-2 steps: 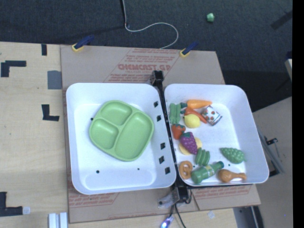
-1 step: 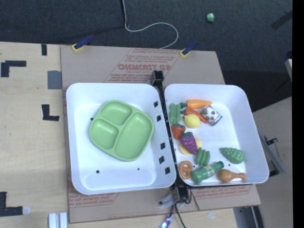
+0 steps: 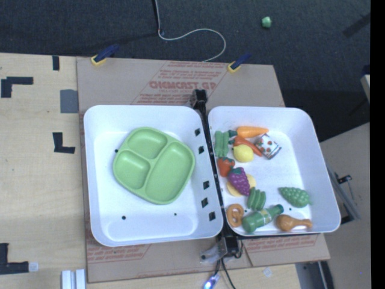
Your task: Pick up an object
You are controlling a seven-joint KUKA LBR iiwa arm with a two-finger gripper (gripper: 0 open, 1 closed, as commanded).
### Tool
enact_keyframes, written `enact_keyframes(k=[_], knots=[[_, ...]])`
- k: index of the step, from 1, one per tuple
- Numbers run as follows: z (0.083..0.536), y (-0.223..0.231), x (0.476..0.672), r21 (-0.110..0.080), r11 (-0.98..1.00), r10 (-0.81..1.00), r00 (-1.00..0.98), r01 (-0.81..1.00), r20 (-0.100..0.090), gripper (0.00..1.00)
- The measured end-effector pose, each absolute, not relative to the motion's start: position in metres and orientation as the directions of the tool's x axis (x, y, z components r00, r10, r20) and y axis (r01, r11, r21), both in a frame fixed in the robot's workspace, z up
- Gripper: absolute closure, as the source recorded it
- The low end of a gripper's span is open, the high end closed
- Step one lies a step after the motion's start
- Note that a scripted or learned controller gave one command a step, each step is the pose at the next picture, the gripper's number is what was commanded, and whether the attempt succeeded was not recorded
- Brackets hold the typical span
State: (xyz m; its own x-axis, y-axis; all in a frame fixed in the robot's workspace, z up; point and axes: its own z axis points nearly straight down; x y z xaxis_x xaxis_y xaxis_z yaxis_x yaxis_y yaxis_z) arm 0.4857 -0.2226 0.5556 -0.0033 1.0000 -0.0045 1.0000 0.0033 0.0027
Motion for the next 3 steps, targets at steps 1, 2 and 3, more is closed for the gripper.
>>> enact_keyframes(k=[1,2,3], knots=[[0.566,-0.222,0.487,0.003,0.005,1.0,-0.005,1.0,-0.006,1.0],[0.576,-0.221,0.487,0.004,0.006,1.0,-0.006,1.0,-0.007,1.0],[0.586,-0.22,0.488,0.005,0.008,1.0,-0.008,1.0,-0.008,1.0]])
